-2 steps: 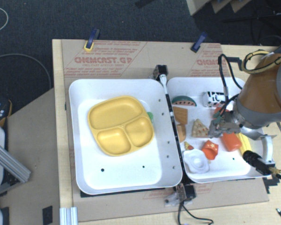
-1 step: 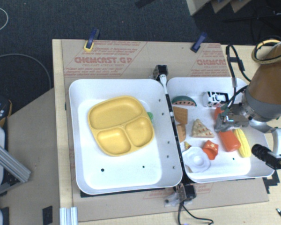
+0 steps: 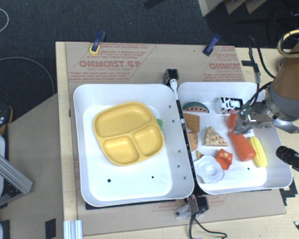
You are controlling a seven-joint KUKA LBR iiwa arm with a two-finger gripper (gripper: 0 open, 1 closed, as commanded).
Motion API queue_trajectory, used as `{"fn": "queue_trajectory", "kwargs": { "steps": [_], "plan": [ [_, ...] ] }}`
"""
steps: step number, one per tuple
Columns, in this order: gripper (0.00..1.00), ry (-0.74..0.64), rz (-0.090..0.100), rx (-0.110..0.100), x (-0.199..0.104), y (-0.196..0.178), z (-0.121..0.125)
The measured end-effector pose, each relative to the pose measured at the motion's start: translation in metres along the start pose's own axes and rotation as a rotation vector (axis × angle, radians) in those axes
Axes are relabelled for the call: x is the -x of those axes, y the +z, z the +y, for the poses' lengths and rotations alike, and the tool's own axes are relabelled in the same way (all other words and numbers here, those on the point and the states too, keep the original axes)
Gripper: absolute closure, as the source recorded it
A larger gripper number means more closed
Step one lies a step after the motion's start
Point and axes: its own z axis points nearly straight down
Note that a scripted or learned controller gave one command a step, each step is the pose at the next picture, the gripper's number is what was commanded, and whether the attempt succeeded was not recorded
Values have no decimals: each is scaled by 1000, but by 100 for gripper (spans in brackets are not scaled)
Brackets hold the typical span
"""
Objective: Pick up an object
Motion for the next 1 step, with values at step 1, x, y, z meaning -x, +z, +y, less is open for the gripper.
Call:
{"fn": "queue_trajectory", "kwargs": {
  "steps": [1],
  "plan": [
    [100,-4,3,-2,-49,9,24]
  ]
}}
